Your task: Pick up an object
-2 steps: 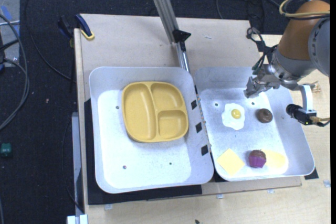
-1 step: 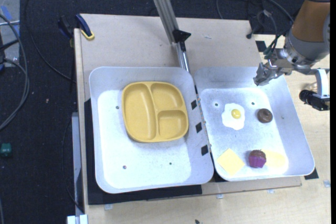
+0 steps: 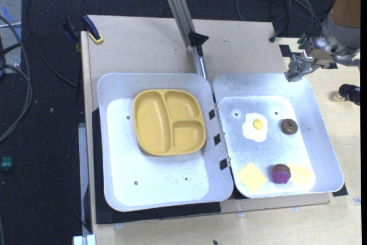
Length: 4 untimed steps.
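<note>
The gripper (image 3: 293,73) hangs over the far rim of the right bin (image 3: 324,140); I cannot tell how its jaws stand. Inside lie a fried egg (image 3: 255,127), a brown doughnut (image 3: 289,127), a purple lump (image 3: 280,174) and 2 yellow slices (image 3: 252,177), all probably light toys. The doughnut looks easiest, pinched across its ring; no writing is readable.

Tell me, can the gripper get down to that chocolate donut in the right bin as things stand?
Probably yes. The gripper hangs over the right bin's far rim, and the donut lies just below it in view, apart from the fried egg, with nothing on top of it.
</note>
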Motion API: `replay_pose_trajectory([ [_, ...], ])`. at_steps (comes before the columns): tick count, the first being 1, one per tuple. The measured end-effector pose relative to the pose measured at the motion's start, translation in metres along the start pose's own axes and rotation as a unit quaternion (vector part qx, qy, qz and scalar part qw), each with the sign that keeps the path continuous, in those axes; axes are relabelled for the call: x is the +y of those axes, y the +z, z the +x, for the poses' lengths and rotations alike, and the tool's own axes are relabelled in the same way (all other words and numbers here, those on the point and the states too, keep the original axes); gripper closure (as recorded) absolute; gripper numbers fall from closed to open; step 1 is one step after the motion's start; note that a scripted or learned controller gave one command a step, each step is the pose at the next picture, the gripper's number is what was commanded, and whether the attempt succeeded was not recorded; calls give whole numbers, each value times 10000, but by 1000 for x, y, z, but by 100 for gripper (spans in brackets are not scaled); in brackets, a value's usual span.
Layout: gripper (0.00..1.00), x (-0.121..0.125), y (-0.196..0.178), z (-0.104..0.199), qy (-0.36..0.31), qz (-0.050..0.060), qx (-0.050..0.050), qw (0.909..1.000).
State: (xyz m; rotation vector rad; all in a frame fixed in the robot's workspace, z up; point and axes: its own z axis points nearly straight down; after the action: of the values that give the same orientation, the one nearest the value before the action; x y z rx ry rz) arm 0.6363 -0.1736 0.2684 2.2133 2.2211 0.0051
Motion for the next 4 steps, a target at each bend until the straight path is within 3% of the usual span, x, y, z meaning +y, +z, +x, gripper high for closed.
replay_pose_trajectory([
  [1,100,-11,-3,44,-9,34,14,10000],
  [4,100,-37,0,218,-20,41,12,10000],
])
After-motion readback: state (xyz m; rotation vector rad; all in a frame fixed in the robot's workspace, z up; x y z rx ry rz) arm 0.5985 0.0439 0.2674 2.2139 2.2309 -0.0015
